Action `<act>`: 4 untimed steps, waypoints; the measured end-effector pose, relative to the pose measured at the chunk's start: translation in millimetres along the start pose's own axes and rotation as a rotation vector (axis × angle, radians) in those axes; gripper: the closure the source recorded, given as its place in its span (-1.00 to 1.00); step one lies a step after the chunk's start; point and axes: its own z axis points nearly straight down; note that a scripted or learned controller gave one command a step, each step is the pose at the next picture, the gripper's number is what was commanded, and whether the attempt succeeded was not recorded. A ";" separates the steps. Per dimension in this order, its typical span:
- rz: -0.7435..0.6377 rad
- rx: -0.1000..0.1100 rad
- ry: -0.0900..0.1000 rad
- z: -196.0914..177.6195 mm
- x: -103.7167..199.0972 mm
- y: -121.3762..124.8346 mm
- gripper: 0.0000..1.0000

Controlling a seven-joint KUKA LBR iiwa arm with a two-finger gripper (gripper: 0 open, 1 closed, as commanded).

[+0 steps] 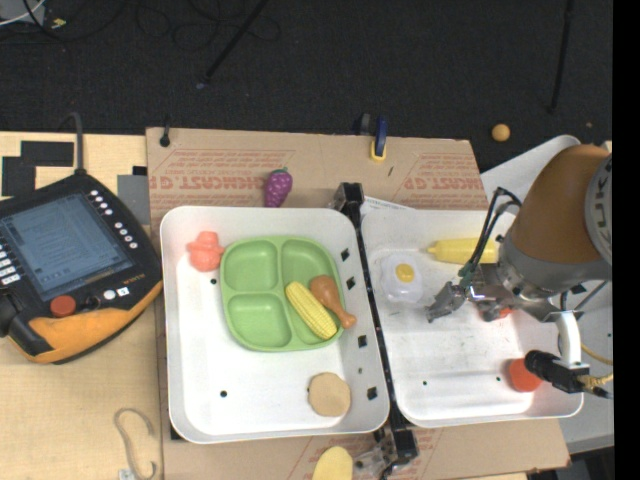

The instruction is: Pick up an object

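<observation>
The floor [300, 48] behind is dark carpet, with thin black cables [240, 18] lying across it. The surface [80, 408] is light wood, and a brown cardboard sheet [310, 168] covers its middle part. The light is even.

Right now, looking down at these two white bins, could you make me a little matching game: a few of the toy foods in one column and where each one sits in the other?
Things:
1. corn cob
2. fried egg
3. pink toy
4. purple grapes

Places:
A. right bin, near its left wall
B. on the cardboard behind the bins
C. on the green tray, beside the drumstick
D. left bin, off the tray's upper left corner

Pairs: 1-C, 2-A, 3-D, 4-B
</observation>
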 end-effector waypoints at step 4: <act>0.002 -0.009 -0.002 7.9 -6.0 5.4 1.00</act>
